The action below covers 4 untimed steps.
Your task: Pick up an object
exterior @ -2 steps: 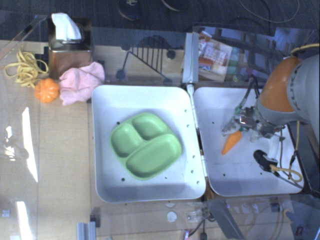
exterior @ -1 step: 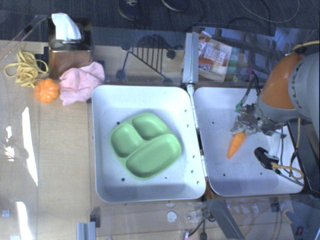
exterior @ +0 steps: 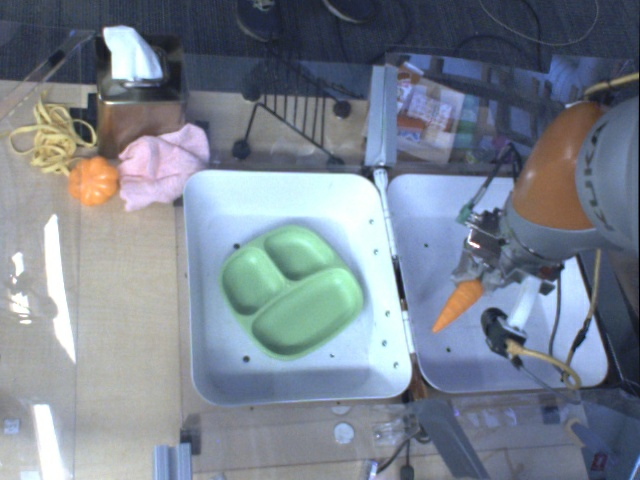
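Starting at the left of the counter [exterior: 120, 368], a tangle of yellow cord [exterior: 45, 136] lies near a small orange pumpkin [exterior: 93, 181], and a pink cloth [exterior: 162, 164] is touching the pumpkin on its right side. Behind the cloth stands a brown box [exterior: 135, 108] with a white tissue [exterior: 132, 53] coming out of the top. Next comes the left bin [exterior: 210, 368], which holds a green divided plate [exterior: 291, 290] with three compartments. In the right bin [exterior: 430, 218] an orange carrot [exterior: 456, 304] lies tilted, its thin end pointing to the lower left. The claw [exterior: 480, 273] is low over the thick end of the carrot and seems to touch it. I cannot tell whether it is grasping the carrot or not.
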Available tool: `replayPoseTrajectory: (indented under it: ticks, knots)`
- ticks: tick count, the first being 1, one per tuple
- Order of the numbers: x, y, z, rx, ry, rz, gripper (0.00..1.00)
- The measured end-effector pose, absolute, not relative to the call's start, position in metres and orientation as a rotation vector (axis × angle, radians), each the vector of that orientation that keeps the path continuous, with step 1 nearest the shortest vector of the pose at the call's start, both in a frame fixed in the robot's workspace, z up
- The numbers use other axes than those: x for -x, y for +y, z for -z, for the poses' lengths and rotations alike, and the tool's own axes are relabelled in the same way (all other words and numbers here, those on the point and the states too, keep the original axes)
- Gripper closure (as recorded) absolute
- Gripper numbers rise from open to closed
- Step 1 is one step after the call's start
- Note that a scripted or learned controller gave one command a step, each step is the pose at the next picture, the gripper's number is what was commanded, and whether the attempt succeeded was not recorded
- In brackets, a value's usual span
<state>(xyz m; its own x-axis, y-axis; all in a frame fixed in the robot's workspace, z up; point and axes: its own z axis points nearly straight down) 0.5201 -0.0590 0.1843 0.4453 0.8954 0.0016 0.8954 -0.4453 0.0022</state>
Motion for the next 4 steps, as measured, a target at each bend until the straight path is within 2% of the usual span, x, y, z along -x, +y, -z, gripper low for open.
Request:
replayPoseTrajectory:
  ticks: [1,2,3,4]
  knots:
    - [-0.570,0.007,-0.184,-2.699,1.608,-0.002,1.00]
    - [-0.489,0.066,-0.184,-2.685,1.633,-0.002,1.00]
    - [-0.567,0.134,-0.158,-2.199,2.243,-0.001,1.00]
    - [-0.523,0.169,-0.244,-2.282,2.158,-0.004,1.00]
